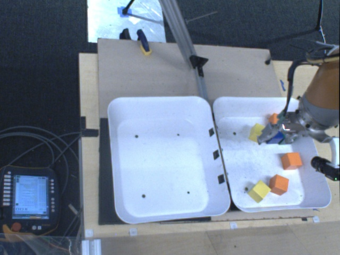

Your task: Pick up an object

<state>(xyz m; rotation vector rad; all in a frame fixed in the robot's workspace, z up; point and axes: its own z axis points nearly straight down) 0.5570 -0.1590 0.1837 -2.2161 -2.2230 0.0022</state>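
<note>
The pincer point(273, 136) is down in the right bin point(234, 195), at its far side, over a blue block point(276, 138) just right of a yellow cube point(256, 132). I cannot tell how it is set or whether it has hold of anything. This looks like the grasping step; next it would need a firm close, then a straight lift.

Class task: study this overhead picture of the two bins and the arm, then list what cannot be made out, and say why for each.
- Tool: too small and blurred in the camera view to tell its state or whether it grips anything.
- Blue object: partly covered by the tool; shape unclear.
- Small orange piece: partly hidden behind the tool.
- Arm: cut off by the picture's right edge.
</note>
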